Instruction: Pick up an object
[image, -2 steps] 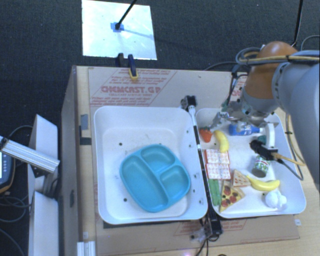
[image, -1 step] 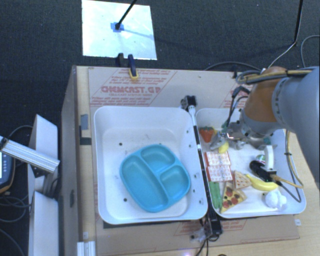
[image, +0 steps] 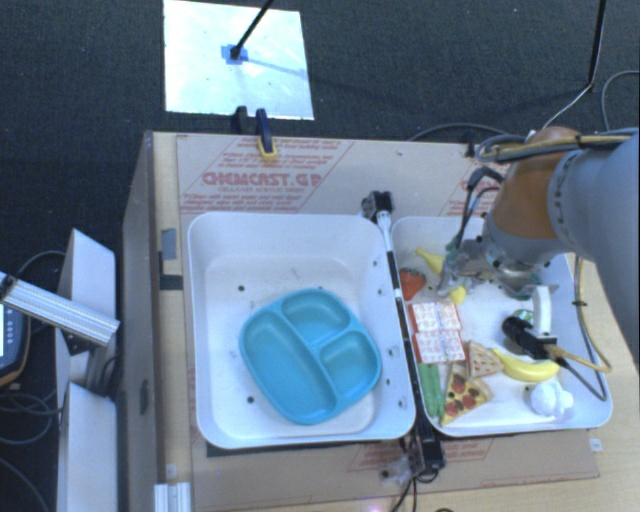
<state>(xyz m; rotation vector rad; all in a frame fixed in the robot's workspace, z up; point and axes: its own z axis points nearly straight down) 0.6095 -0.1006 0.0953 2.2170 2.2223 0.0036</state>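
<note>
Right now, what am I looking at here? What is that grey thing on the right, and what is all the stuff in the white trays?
One camera looks down at a slant on a bench. The grey thing is a robot arm with an orange band, reaching in from the right. Its gripper hangs low over the right bin; I cannot tell whether it grips anything. That bin holds toy food: a banana, a pizza slice, a checked card and more. The left bin holds a blue plate with compartments.
</note>
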